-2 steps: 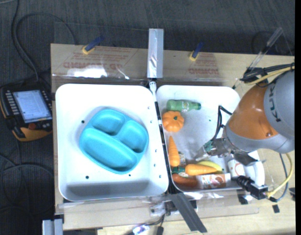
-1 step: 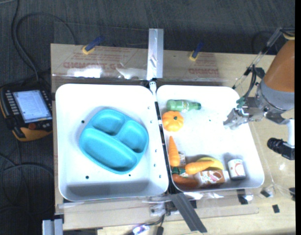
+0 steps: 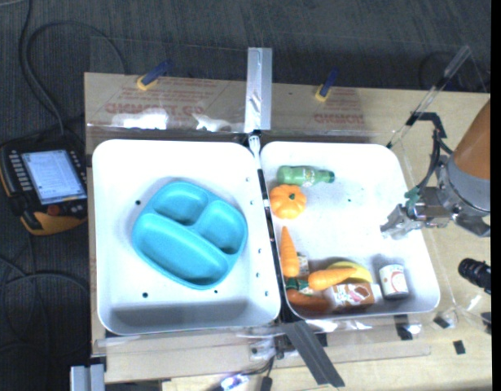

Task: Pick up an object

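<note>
Trouble looked likeliest in the crowded front of the right bin (image 3: 413, 187), where the objects lay jammed together. My gripper (image 3: 395, 223) hung over that bin's right rim, carrying nothing, and whether it was spread or clenched I could not tell; it was a small grey blur at that distance. The small can (image 3: 393, 280) stood nearest me, close to the bin's front right corner, so I judged a descent there might clip the wall. The banana (image 3: 350, 267) and a carrot (image 3: 330, 278) lay across a flat packet (image 3: 341, 296), touching, and a grab there could drag two things or slip off. The little pumpkin (image 3: 287, 202) and green bottle (image 3: 305, 175) sat apart near the divider, easier targets. A second carrot (image 3: 289, 252) lay tight along the divider. My arm was cut off at the right edge. The left bin (image 3: 112, 218) held a blue divided tray (image 3: 190, 231).
</note>
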### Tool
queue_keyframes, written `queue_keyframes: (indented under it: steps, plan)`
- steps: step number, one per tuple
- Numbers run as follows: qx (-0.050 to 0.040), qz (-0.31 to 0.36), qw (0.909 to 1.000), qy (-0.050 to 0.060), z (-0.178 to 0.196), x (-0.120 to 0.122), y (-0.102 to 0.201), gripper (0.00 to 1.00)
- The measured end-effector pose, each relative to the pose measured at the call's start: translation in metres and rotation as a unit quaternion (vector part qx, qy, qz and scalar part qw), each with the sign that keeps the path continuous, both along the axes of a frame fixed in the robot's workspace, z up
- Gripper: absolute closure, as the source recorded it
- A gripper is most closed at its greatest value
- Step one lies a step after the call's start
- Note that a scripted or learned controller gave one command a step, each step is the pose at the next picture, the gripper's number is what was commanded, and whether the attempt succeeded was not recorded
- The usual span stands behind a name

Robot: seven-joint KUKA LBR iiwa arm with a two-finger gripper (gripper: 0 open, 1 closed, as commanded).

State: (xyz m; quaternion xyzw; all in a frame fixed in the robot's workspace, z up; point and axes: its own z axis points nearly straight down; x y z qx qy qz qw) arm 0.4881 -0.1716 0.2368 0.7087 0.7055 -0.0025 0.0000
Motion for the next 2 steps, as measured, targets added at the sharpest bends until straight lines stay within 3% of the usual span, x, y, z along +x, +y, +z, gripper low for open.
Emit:
queue_keyframes:
  steps: [1, 2]
  plan:
    - [-0.0001, 0.031, 0.9995, -0.001, 0.068, -0.004, -0.050, 1.00]
    - [0.0004, -0.064, 0.9979, 0.000, 0.003, -0.004, -0.006, 1.00]
